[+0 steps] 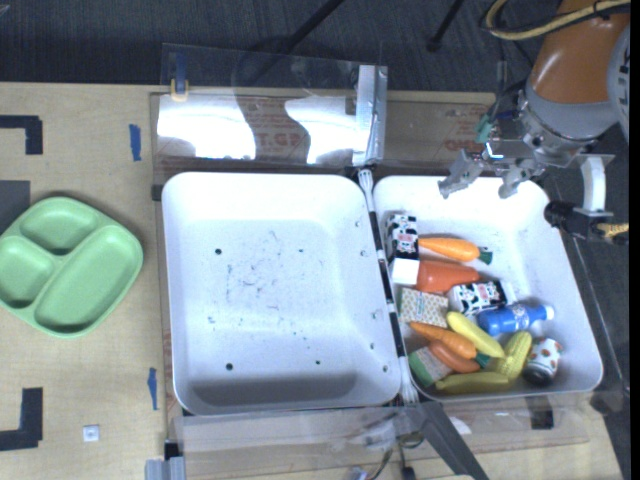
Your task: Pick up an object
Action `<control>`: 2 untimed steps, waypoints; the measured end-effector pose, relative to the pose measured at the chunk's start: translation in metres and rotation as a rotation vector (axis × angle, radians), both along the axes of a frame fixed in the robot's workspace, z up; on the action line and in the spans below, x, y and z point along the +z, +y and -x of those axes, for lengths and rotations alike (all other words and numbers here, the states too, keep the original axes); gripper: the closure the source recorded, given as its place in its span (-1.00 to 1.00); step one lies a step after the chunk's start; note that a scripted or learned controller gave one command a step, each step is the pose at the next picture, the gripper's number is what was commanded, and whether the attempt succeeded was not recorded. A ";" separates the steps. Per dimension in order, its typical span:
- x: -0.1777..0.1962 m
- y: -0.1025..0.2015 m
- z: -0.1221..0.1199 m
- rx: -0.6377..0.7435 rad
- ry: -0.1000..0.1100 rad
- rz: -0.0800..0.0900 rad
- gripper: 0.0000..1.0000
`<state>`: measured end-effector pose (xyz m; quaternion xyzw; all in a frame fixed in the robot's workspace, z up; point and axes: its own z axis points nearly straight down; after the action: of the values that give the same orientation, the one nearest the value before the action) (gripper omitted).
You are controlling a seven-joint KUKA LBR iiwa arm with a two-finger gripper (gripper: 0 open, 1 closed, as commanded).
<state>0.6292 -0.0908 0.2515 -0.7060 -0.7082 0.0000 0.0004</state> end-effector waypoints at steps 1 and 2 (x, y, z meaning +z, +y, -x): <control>0.000 0.000 0.000 0.000 0.000 0.000 -1.00; -0.024 -0.011 -0.001 -0.290 0.003 0.000 -1.00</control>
<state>0.6298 -0.1021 0.2273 -0.8010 -0.5987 0.0007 0.0014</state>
